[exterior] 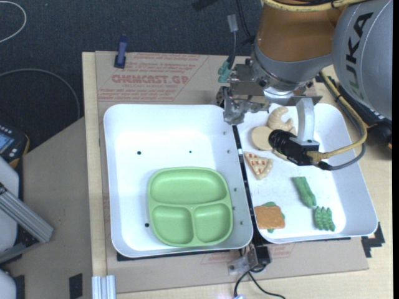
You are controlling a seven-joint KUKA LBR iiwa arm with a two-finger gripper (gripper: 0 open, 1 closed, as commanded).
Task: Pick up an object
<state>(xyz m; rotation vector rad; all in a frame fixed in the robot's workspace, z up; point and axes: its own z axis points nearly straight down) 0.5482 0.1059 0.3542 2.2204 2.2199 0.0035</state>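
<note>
Bright, even light falls from above. The left white bin (124, 136) glares almost to washout, and the green tray (189, 205) throws only a soft shadow. The arm (299, 23) looms slightly blurred; the dark floor (50, 17) stays dim.

Smooth matt green plastic plate (189, 205)

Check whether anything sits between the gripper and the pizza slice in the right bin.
Nothing visible does. The gripper hangs over the divider at the bins' far end; the pizza slice lies nearer the camera by that divider, with bare bin floor between. The cookie sits just beside that path.
</note>
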